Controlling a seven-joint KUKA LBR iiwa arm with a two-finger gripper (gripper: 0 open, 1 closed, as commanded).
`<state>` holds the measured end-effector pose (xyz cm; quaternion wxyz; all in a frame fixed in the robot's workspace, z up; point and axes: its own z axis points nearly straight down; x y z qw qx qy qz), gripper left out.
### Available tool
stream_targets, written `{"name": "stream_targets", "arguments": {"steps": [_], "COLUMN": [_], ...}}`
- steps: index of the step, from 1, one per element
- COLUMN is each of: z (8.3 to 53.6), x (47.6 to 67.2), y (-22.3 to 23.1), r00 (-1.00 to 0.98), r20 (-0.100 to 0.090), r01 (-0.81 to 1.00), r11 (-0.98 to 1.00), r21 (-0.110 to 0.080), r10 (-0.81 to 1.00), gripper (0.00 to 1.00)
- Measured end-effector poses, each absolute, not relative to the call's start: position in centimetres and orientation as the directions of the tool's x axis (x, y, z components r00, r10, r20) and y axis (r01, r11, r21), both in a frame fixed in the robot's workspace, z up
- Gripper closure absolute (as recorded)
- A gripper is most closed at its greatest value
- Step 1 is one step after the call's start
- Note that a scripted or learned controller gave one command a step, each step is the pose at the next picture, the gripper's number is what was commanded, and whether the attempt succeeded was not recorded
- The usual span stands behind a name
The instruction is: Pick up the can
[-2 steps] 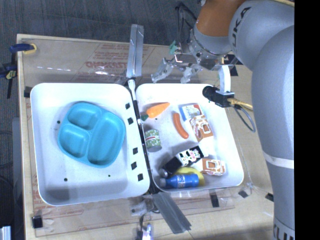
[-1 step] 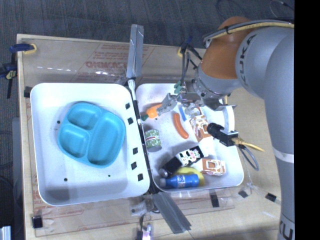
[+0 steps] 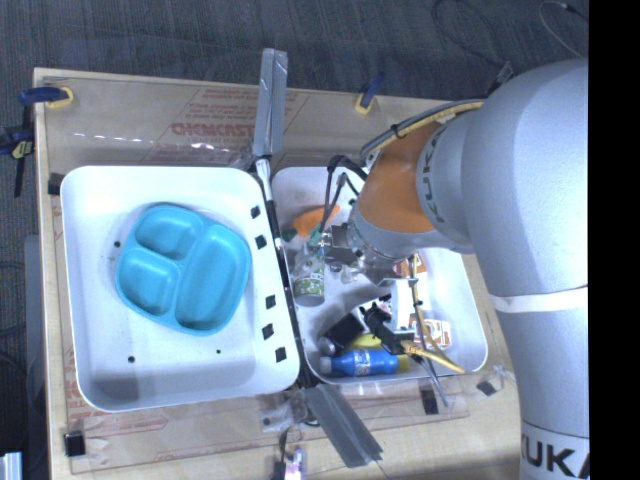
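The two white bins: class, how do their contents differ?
The left bin holds one blue divided tray; the right bin holds a clutter of small items, including a blue bottle. The arm reaches over the right bin, not the left. Both are shallow and white.

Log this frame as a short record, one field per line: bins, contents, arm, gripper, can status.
left bin: holds a blue divided tray
right bin: cluttered with a blue bottle lying on its side near the front, black pieces, an orange item partly under the arm
arm: reaches in from the right, orange band above the right bin
gripper: low near the right bin's left wall
can: cannot be made out for certain in the clutter; not seen between the fingers
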<state>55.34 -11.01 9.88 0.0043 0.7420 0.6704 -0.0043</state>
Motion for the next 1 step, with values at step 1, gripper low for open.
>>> {"name": "stream_targets", "arguments": {"steps": [1], "z": [10.76], "x": [55.41], "y": [-10.36], "r00": [0.089], "r20": [-0.006], "r01": [0.996], "r11": [-0.089], "r21": [-0.002], "r10": [0.996], "gripper": [1.0]}}
